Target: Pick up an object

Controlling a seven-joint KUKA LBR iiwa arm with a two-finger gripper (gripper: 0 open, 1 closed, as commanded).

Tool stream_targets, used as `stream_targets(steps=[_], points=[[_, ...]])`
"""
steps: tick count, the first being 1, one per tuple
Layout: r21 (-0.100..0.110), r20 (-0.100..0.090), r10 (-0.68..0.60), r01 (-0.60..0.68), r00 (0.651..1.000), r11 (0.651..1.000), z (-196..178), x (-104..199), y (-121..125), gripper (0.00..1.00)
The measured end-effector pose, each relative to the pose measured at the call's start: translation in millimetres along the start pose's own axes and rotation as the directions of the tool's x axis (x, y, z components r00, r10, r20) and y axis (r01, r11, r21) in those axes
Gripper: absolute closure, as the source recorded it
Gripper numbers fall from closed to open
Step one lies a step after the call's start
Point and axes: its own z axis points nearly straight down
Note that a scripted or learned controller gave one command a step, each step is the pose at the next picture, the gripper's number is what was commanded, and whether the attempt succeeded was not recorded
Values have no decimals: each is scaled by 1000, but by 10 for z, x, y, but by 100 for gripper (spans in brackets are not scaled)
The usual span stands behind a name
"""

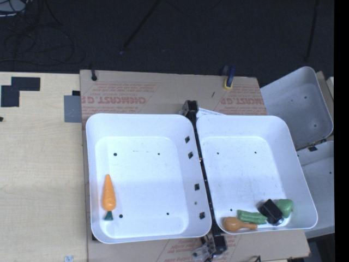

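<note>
An orange toy carrot (108, 194) with a green stem lies along the left wall of the left bin (139, 127). In the near right corner of the right bin (245, 127) sit a tan pear-shaped piece (238, 224), a long green vegetable (251, 217), a black block (271, 211) and a light green rounded piece (284, 206), all close together and partly touching.
Both bins stand on a brown cardboard sheet (163, 94) on a pale wooden bench (38, 162). A black divider strip (199, 173) runs between the bins. A grey metal plate (297, 105) lies at the right. A blue and yellow clamp (229, 76) grips the cardboard's far edge.
</note>
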Motion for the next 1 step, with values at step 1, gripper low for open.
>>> stream_targets(steps=[1], points=[[-1, -3, 4, -4, 1000, 1000, 96, 600, -6, 100]])
